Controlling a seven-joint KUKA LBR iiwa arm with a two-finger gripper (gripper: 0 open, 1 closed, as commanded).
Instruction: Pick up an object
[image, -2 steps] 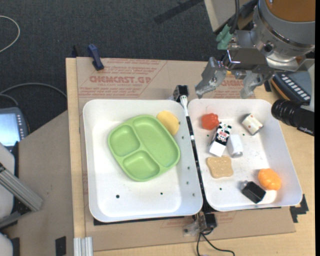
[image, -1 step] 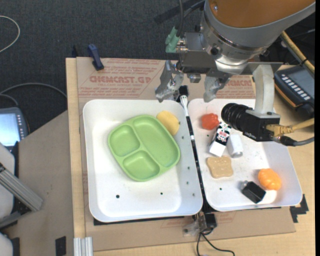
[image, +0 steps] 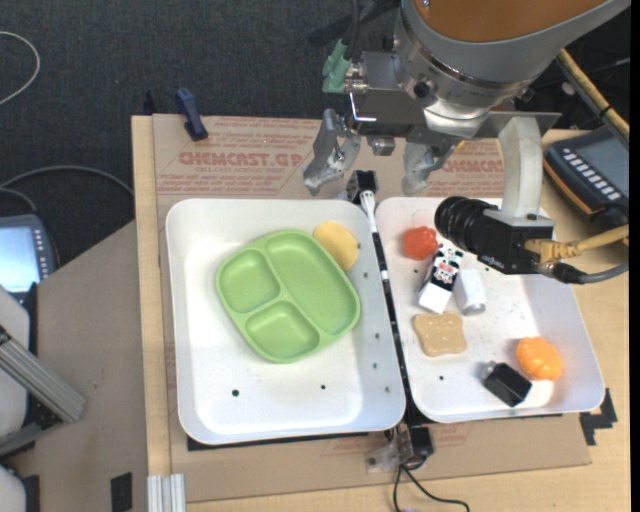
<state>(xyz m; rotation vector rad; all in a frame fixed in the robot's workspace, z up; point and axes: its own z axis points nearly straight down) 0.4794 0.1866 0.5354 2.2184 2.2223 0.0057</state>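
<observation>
Overhead, our gripper (image: 368, 165) hangs at the upper middle of the frame, fingers spread wide with nothing between them, poised above the seam where the bins meet. Candidates lie lower right: red piece (image: 420, 241), toast slice (image: 440, 334), orange fruit (image: 538, 357). We judge no grasp begun.

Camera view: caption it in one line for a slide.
Gripper with open fingers hangs above the bins' far edge; green divided plate in left bin, small toys in right bin.
</observation>
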